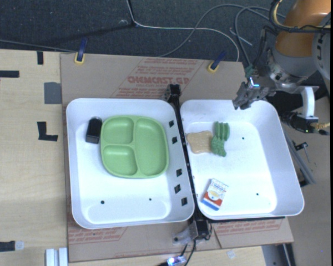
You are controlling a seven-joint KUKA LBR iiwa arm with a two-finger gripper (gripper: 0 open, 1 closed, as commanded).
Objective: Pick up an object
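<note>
The right bin (266, 165) holds a green leafy toy (220, 138), a tan bread-like piece (199, 142) beside it, and a small white, red and blue carton (214, 194) near the front. My gripper (244, 100) hangs over the bin's far right corner, well apart from all three. Nothing shows between its dark fingers.
The left bin (89, 198) holds a green divided plate (135, 147) and a small black block (94, 130) to its left. Black clips run along the seam between the bins (180, 165). Cables lie on the dark surface behind the bench.
</note>
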